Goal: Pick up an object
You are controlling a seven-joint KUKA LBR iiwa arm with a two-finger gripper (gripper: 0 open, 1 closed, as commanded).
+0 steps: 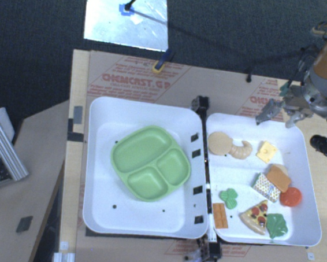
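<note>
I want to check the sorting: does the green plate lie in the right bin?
No, the green plate lies in the left bin; the right bin holds the small food pieces.

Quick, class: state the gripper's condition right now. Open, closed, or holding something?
Gripper: open, holding nothing, above the far edge of the right bin.

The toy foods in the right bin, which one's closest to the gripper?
The yellow cheese wedge, at the back of the right bin, almost directly below the gripper. The croissant and round cookie lie farther left.
</note>
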